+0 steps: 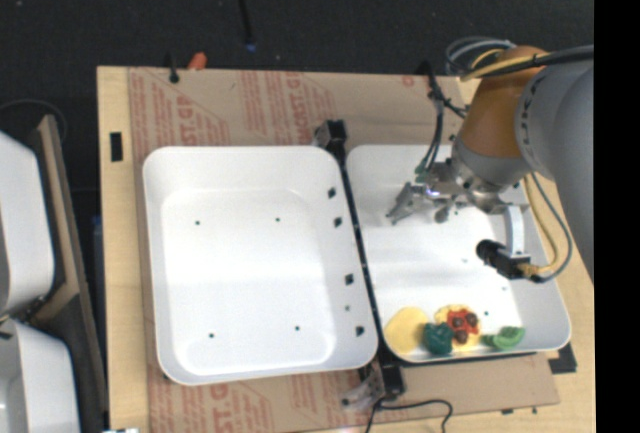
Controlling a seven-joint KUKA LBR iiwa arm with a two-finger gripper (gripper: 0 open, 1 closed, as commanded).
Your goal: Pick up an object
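From my station I see the arm (515,121) coming in from the right side of the frame, its orange band sitting at upper right, above the far part of the right bin (400,261). The pincer (425,206) hangs over the upper middle of that bin, its two fingers spread apart with nothing between them, so I read it as released.

The things to pick all lie bunched along the right bin's near edge, at lower right of the frame, well apart from the pincer. I make out a pale yellow round piece (405,326) on the left of the bunch, a dark green object (437,338) just beside it, a red and yellow object (460,320) touching or nearly touching the green one, and a lighter green piece (508,336) furthest right. I cannot tell what any of them are.

The left bin (250,261) fills the middle of the frame, beside its neighbour, with a row of black clips (345,221) running down the seam between the two. Both rest on a brown cardboard sheet (240,111) laid over the tabletop (115,221).
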